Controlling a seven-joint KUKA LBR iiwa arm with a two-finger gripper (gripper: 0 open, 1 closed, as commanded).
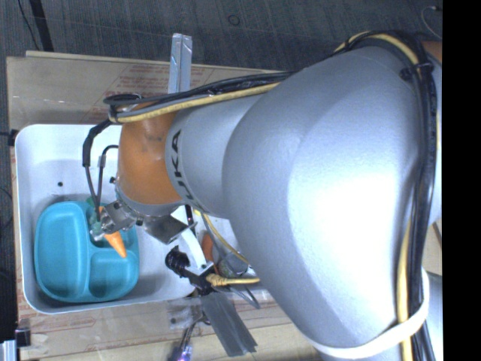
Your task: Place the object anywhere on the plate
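Note:
A light blue divided plate (68, 254) lies in the left white bin (45, 149), near its front left corner. My gripper (105, 228) hangs over the plate's right side, at the ridge between its compartments. A small toy carrot (116, 243) sits between the fingers; its orange tip pokes out toward the lower right and a bit of green shows at the upper left. The carrot is just above the plate's surface, and I cannot tell whether it touches. The arm's orange band (146, 164) and grey body hide the bench to the right.
The large grey arm (316, 201) covers the right bin and most of the left bin's right half. Black cables (94, 149) loop beside the wrist. A metal bracket (180, 62) stands at the bench's back edge. A black fitting (180, 263) sits near the bin's front wall.

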